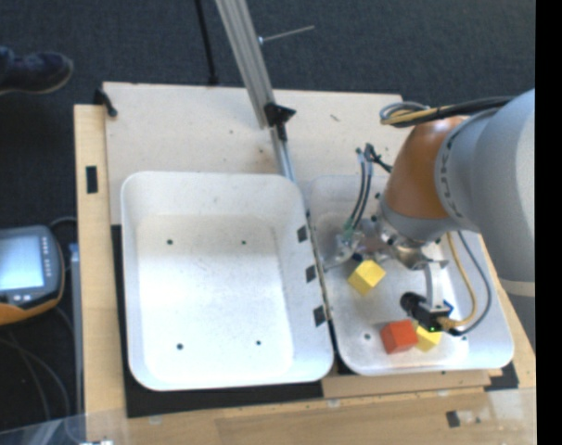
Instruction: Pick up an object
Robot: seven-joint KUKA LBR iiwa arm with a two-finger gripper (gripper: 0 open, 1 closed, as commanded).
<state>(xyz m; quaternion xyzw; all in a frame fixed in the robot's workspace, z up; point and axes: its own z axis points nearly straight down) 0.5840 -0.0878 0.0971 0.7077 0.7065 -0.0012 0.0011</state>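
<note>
The grey arm comes in from the right, its orange band (420, 170) above the right bin (492, 339). The gripper (353, 247) hangs low over that bin's left part, close to the wall between the two bins. A yellow cube (366, 276) lies right under and slightly to the right of the gripper, tilted; whether they touch is unclear. An orange-red block (399, 336) sits near the bin's front edge, with a small yellow block (429, 338) beside it on the right.
The left bin (133, 197) stands beside the right one. A slanted metal post (253, 63) rises behind the bins. Cables (471, 290) loop down from the wrist over the right bin. A handheld screen unit (17, 267) lies off the bench at left.
</note>
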